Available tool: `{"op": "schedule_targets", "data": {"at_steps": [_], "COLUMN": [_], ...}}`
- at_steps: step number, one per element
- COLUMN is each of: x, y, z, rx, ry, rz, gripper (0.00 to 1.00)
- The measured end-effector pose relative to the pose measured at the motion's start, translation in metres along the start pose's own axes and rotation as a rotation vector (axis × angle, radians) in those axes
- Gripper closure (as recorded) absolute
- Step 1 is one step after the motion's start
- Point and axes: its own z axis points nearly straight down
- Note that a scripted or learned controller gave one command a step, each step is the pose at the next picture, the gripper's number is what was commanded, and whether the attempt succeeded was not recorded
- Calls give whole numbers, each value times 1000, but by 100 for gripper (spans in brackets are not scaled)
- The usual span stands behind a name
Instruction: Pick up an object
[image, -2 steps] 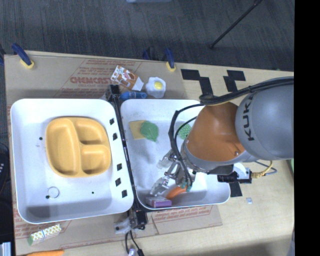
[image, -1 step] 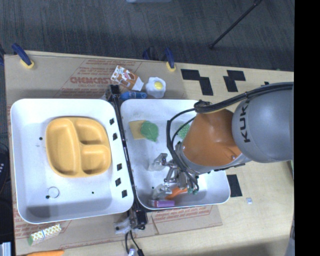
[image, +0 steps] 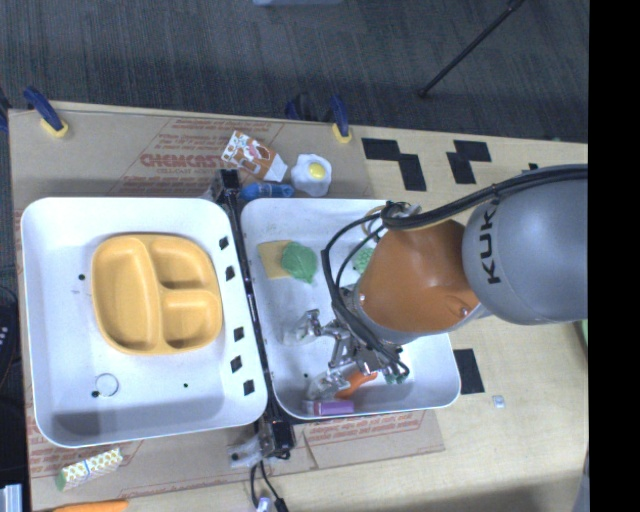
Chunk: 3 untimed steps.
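Here the grey arm (image: 520, 250) reaches in from the right over the right-hand white bin (image: 440, 375), its orange band (image: 415, 280) sitting above the middle of that bin and black cables looping along its left side. The jaws (image: 345, 365) hang low over the bin's near half, metal parts showing just beside a small cluster of objects; whether they are spread or closed, and whether anything sits between them, cannot be told from this angle.

Directly by the jaws lies an orange item (image: 362, 378) with a bit of green next to it, and just nearer the bin's front wall rests a small purple object (image: 335, 407). In the far part of the same bin a green leafy-looking toy (image: 298, 262) lies on or against a yellow flat piece (image: 273, 258), well apart from the jaws. Another green patch (image: 362, 257) peeks out from beneath the arm's cables.

The left white bin (image: 60, 400) holds a yellow divided tray (image: 155, 292) with three compartments, set toward the far middle of the bin.

On the cardboard-covered counter (image: 180, 155) behind the bins sit a small printed packet (image: 244, 152), a blue object (image: 268, 188) at the bins' junction, and a white and yellow round item (image: 312, 173). Blue clamps (image: 45, 112) grip the far edge of the cardboard. Near the front left corner lies a patterned wrapper (image: 92, 466).
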Motion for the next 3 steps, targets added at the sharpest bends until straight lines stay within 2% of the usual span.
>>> {"op": "schedule_targets", "data": {"at_steps": [1, 2, 3], "x": [-80, -139, -172], "y": [-53, -83, -31], "z": [4, 5, 6], "rx": [-3, -5, -7], "ry": [18, 17, 16], "rz": [7, -180, -441], "gripper": [0, 0, 0]}}
